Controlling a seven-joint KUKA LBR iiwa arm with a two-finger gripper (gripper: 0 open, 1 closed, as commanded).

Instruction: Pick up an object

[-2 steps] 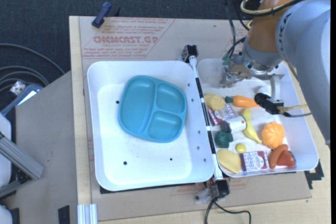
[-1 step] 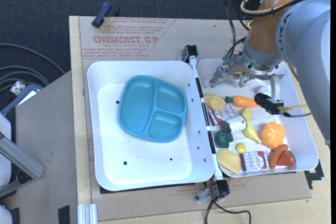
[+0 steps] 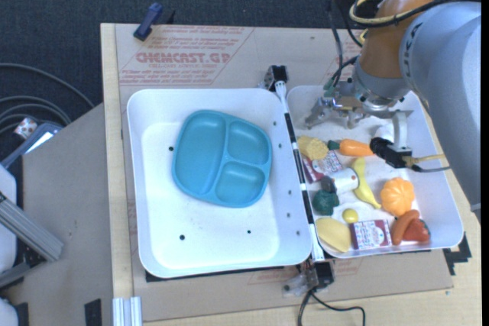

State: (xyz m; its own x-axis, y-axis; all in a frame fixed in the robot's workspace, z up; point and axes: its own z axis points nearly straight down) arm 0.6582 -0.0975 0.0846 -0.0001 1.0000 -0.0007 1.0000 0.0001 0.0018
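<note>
My claw hung over the far end of the right bin, above the bare white floor just beyond the toy food. From the slanted view I could not tell whether it was apart or together, and nothing showed in it.

All the likely things lay in that bin. A yellow corn cob sat against the wall shared with the left bin. An orange carrot lay just beside the cob and nearest to my claw. Farther toward the near end were a banana, a round orange fruit, a red-and-white carton and a pale yellow lump. The left bin carried a blue divided plate, which I judged too flat and wide to be worth trying.

The carrot looked like my best target: it was close and slender, with open floor on its far side. To do it well, I reckoned I should turn my wrist so the claw would close across the carrot's narrow width. I should centre on the thick middle, not the tapering tip, and come straight down.

The risk I saw was crowding. A small red-and-white packet lay close on the carrot's near side and the corn was at its end, so a sloppy descent could land on either one or nudge the carrot away.
</note>
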